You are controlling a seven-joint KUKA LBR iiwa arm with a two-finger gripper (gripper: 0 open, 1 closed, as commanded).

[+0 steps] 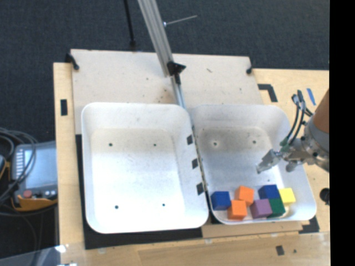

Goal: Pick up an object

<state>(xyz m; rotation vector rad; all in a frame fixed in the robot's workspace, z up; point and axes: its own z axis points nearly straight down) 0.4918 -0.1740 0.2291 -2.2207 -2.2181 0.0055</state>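
Several small blocks lie bunched at the near end of the right bin (233, 121): a blue block (220, 199), two orange blocks (246, 193) (238, 209), a purple block (260, 208), a second blue block (269, 192), a green block (277, 206) and a yellow block (287, 195). My gripper (277, 165) reaches in from the right and hovers just above and behind the blue and yellow blocks. It is open, and nothing sits between its fingers (265, 163).
The left bin (138, 115) stands beside the right one, their rims touching in the middle. A slanted aluminium rail (158, 32) rises behind the bins. Cables and a pendant (33, 173) lie off the bench at the left.
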